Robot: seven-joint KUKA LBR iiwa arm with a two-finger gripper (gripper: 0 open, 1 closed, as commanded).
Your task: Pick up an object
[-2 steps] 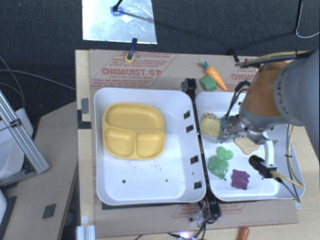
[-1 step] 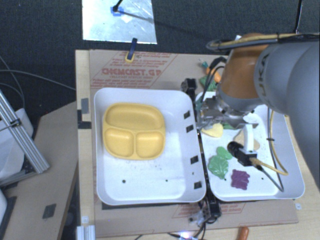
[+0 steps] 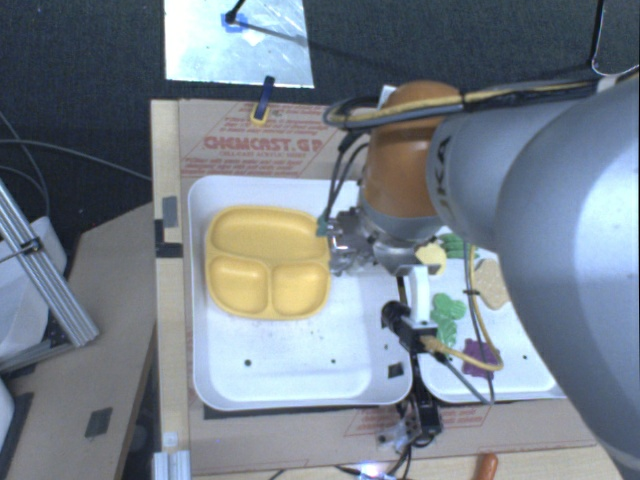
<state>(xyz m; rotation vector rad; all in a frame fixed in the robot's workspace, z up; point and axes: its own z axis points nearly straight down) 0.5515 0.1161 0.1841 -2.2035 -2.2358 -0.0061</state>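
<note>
A yellow divided plate (image 3: 265, 263) lies in the upper part of the left white bin (image 3: 290, 373). My gripper (image 3: 341, 244) hangs under the orange band of the arm, right at the plate's right edge, near the wall between the two bins. The arm's body hides much of the right bin (image 3: 525, 373). In that bin I see a green leafy toy (image 3: 447, 308), a purple bunch of grapes (image 3: 484, 352), a tan piece (image 3: 491, 284) and a small yellow piece (image 3: 431, 256).
The bins rest on a cardboard sheet (image 3: 255, 146). A blue and yellow marker (image 3: 263, 101) lies on its far edge, and a shiny foil sheet (image 3: 238, 28) sits beyond it. Metal rails (image 3: 40, 278) stand at the left.
</note>
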